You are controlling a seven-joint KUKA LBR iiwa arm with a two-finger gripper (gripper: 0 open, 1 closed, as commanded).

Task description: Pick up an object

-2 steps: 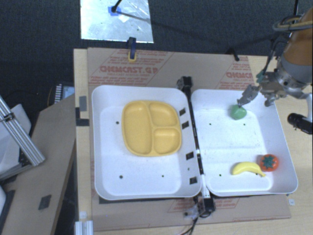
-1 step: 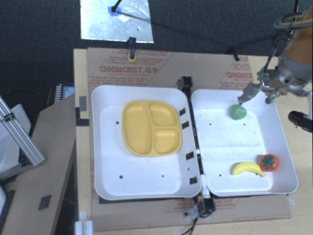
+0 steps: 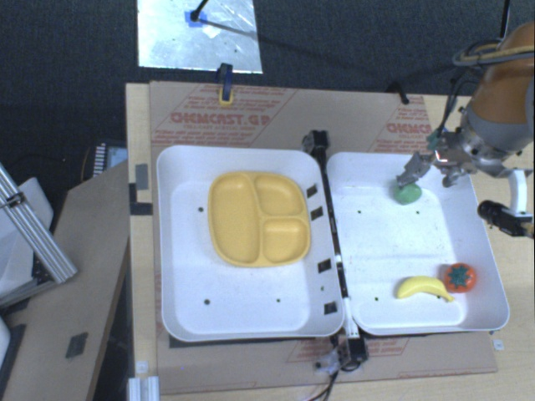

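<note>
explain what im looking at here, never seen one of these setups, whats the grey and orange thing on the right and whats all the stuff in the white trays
This is one picture from a camera fixed above a workbench, looking down at a slant. The grey and orange thing is a robot arm reaching in from the right. At its end is a two-finger gripper, its "hand".

On the bench sit two shallow white bins. The left bin holds a yellow plate divided into three compartments. The right bin holds three small toy-like items: a green object near the back, and a yellow banana and a red tomato side by side near the front.

The gripper hangs right over the green object, but from this angle I can't tell whether it grips it.
</note>
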